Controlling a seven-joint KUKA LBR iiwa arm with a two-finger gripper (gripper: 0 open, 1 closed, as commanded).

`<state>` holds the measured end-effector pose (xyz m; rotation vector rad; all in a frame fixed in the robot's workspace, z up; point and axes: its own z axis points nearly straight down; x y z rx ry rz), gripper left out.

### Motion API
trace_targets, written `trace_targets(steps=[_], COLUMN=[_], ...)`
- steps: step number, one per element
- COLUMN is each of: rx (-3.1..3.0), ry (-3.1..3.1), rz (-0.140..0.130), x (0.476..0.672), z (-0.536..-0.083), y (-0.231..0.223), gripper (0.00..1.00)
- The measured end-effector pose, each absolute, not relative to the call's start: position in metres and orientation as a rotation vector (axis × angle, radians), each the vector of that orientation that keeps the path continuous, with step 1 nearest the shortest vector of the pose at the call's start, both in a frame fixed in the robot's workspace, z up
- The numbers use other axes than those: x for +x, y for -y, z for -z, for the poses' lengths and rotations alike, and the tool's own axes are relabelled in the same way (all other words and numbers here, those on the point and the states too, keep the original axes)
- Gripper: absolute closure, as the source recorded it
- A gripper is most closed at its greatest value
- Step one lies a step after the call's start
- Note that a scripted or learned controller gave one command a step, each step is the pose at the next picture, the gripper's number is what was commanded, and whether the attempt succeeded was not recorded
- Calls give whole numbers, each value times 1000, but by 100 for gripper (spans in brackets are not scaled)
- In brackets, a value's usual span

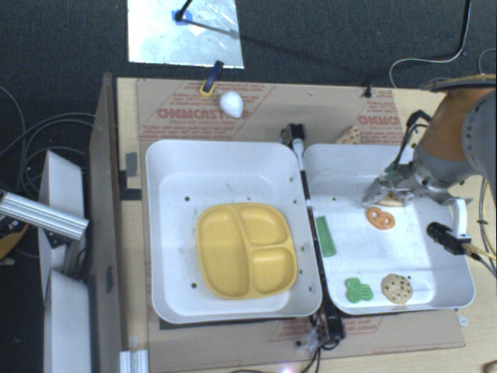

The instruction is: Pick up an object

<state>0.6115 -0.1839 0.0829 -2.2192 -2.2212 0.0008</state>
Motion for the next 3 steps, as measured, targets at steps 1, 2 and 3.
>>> trace_targets(steps=[1, 2, 3], rx=[-2221, -2221, -2210], ry=[2221, 2227, 2227], rz=[-1, 5, -1], x=[580, 583, 627], z=[-84, -96, -83], y=[187, 186, 124], gripper=[0, 100, 100])
